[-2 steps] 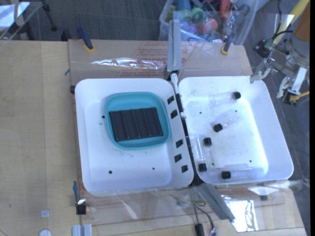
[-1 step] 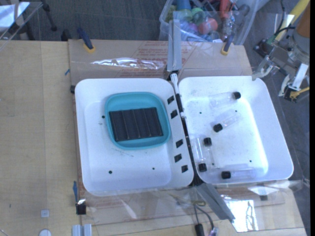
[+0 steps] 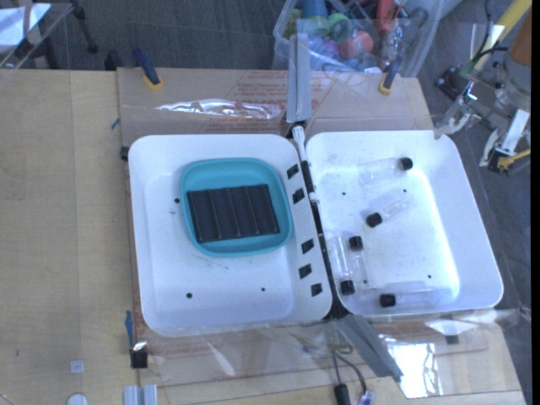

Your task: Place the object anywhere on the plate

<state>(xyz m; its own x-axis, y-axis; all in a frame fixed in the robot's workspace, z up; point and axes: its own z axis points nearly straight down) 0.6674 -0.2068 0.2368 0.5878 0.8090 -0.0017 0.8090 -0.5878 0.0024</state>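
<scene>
The claw [image 3: 499,135] is being seen at the picture's right edge, just beyond the far right corner of the right bin [image 3: 472,226], above the bench [image 3: 59,226]; whether it is spread or pressed together cannot be told, and nothing is being seen in it. Five clear vials [image 3: 390,207] with black caps are lying loose in the right bin, all to the claw's left and nearer the camera than it, the closest one lying by the bin's far wall. The teal plate [image 3: 192,179] is sitting in the left bin [image 3: 156,294], well apart from the claw and far to its left, and a dark ridged slab [image 3: 232,213] is being carried on it. No vial is touching the plate.
</scene>
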